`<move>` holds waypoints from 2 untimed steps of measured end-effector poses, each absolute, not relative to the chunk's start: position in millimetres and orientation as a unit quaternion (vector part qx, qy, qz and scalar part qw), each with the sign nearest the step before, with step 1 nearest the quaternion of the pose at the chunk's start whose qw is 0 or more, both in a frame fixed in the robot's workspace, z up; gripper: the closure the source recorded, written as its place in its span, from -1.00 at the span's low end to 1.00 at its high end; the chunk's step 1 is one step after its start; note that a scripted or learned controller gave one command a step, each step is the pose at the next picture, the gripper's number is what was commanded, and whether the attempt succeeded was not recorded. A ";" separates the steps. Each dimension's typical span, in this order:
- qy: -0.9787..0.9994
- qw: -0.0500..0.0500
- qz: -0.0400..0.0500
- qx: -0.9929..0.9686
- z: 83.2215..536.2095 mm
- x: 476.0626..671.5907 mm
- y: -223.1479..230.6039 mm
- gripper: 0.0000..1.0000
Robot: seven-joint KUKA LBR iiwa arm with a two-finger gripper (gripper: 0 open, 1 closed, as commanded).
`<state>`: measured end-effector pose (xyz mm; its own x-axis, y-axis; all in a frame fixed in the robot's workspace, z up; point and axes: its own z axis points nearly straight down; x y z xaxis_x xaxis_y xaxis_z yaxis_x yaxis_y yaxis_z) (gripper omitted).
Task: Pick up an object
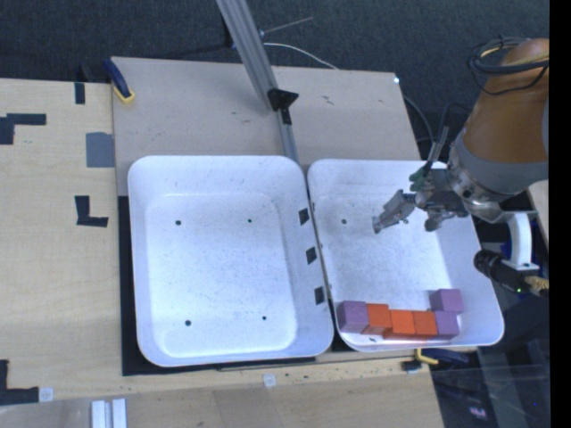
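Along the front wall of the right bin (464,266) lies a row of blocks: a purple block (353,314) at the left, two orange blocks (378,316) (416,323) in the middle, and purple blocks (446,300) at the right end. My gripper (410,222) hangs over the middle of the right bin, well behind the blocks. Its two fingers are spread open with nothing between them. The left fingertip (383,224) points down toward the bin floor.
The left bin (143,239) sits beside the right one, with black clips along their shared wall. A slanted metal pole (250,43) rises behind the bins. A blue and yellow clamp (120,83) lies at the board's far left corner.
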<state>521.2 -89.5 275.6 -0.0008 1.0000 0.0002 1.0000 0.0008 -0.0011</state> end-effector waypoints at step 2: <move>-0.709 0.001 0.000 -0.706 340.5 495.8 -30.3 -1.00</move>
